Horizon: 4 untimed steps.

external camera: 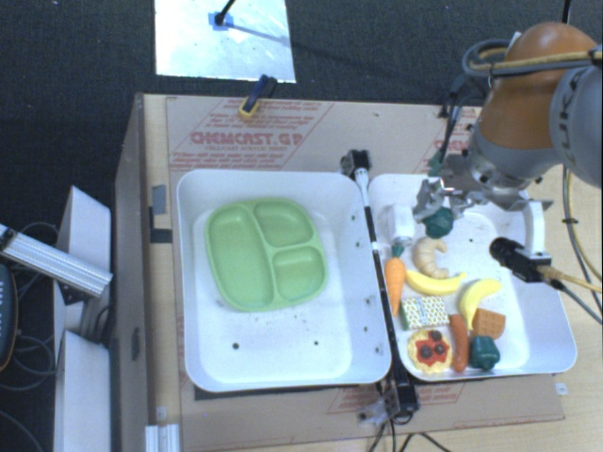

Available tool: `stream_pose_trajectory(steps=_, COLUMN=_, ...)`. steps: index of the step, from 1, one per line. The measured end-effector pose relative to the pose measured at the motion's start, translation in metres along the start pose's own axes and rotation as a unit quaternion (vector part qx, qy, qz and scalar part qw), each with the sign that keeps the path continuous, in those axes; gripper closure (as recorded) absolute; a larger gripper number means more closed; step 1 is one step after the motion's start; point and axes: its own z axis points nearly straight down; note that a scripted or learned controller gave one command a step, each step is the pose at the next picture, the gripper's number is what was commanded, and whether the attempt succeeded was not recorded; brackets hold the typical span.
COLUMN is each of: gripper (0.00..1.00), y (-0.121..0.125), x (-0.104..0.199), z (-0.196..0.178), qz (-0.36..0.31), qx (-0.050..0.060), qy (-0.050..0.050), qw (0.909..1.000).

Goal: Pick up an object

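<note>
- Presently the gripper (435, 205) hangs over the far end of the right bin (556, 342); a dark teal lump (438, 222) sits at its tip, but whether the jaws grasp it cannot be told.
- Just below the jaws lies a croissant (430, 250), beside it a carrot (395, 283) and a banana (435, 279); judged light, rigid toy food with slippery skins.
- Best hold, by judgement: across the croissant's narrow middle.
- Farther off lie a pizza slice (431, 348) and a cracker (489, 323).
- Well to the jaws' left, a green tray (266, 252) lies in the other bin (212, 365).
- Fingertips are blurred; the wrist hides part of the bin behind it.
</note>
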Motion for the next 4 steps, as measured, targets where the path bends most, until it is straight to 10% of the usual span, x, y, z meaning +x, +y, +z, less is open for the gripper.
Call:
stream_pose_trajectory(steps=1, gripper=1.0, y=-0.008, x=0.074, z=0.003, qz=-0.002, qx=0.001, qy=0.001, qw=1.0)
stream_pose_trajectory(steps=2, gripper=1.0, y=-0.084, x=0.045, z=-0.007, qz=0.0, qx=0.0, qy=0.0, qw=1.0)
stream_pose_trajectory(steps=3, gripper=1.0, y=-0.099, x=0.056, z=0.058, qz=0.0, qx=0.001, qy=0.001, qw=1.0)
stream_pose_trajectory(steps=4, gripper=1.0, y=-0.088, x=0.1, z=-0.019, qz=-0.001, qx=-0.001, qy=0.001, qw=1.0)
